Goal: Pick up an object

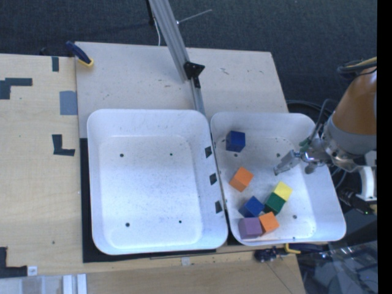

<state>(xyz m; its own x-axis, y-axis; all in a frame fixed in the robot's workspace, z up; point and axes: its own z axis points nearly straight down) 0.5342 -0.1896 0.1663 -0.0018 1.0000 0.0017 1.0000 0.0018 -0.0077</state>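
The right bin (306, 127) holds several small blocks. A blue cube (235, 141) sits near its top left and an orange cube (241, 179) lies below it. Lower down, a yellow block (282, 192), a green block (274, 203), a blue block (252, 206), an orange block (269, 222) and a purple block (250, 228) cluster together. My gripper (293, 162) hangs over the right side of this bin, just above and right of the yellow block. Its fingers are spread with nothing between them.
The left bin (98, 164) stands beside the right one. A grey metal bar (171, 32) slants down from the top to the bins' shared edge. A blue and yellow tool (79, 53) lies at the bench's far left corner.
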